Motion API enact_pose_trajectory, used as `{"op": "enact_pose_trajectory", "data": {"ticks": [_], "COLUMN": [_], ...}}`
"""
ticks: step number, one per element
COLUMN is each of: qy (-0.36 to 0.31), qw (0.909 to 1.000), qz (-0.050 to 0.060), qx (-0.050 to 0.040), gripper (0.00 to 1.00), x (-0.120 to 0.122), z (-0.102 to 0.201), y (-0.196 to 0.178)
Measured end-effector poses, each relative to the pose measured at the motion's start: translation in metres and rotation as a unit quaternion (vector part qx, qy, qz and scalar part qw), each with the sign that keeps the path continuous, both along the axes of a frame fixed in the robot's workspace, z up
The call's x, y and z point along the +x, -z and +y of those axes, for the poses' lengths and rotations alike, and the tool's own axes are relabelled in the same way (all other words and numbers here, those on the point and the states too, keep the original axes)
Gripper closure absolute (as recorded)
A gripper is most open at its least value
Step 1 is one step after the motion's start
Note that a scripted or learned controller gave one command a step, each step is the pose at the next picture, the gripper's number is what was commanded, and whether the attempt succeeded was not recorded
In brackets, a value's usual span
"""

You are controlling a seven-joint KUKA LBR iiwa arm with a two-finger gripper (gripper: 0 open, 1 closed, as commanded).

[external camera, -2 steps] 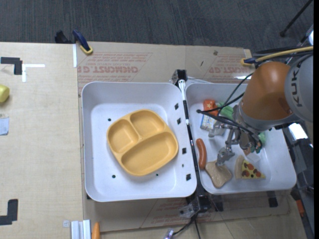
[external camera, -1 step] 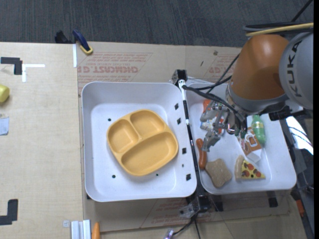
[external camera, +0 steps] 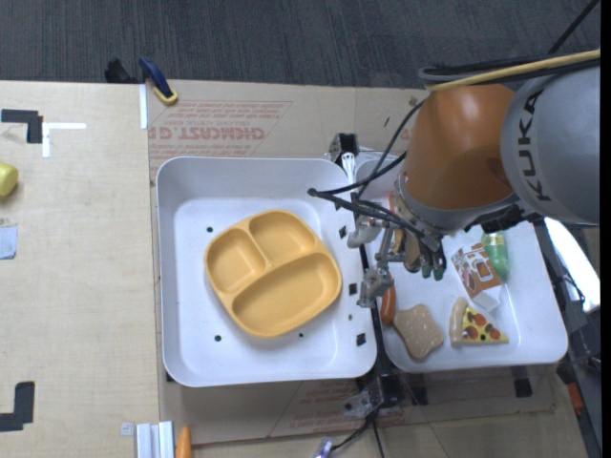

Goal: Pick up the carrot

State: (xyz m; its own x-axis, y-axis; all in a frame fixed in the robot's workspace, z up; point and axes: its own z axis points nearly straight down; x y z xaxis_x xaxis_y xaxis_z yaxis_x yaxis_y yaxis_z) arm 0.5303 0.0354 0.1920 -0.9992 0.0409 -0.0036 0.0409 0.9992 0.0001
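The carrot (external camera: 387,304) shows as a short orange-red piece at the left edge of the right bin (external camera: 535,346), partly hidden by the gripper. My gripper (external camera: 378,280) hangs directly over it, low down near the wall between the two bins. I cannot make out whether the carrot is held. The arm's orange band (external camera: 458,151) and wrist cover the upper part of the right bin.
A bread slice (external camera: 418,332) lies just right of the carrot, with a pizza slice (external camera: 474,324) beyond it. A small carton (external camera: 477,267) and a green item (external camera: 496,251) sit farther back. The left bin (external camera: 181,284) holds a yellow divided plate (external camera: 274,272).
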Motion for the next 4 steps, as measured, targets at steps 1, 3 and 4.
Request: {"op": "enact_pose_trajectory", "data": {"ticks": [1,3,4], "qy": [-0.074,0.022,-0.193], "qw": [0.9973,0.9998,0.9811], "qz": [0.001,0.001,0.001], "qx": [0.0003,-0.0001,-0.0003], "gripper": [0.00,1.00,1.00], "x": [-0.026,-0.030,-0.032], "z": [0.065,0.085,0.041], "y": [0.093,0.008,-0.040]}}
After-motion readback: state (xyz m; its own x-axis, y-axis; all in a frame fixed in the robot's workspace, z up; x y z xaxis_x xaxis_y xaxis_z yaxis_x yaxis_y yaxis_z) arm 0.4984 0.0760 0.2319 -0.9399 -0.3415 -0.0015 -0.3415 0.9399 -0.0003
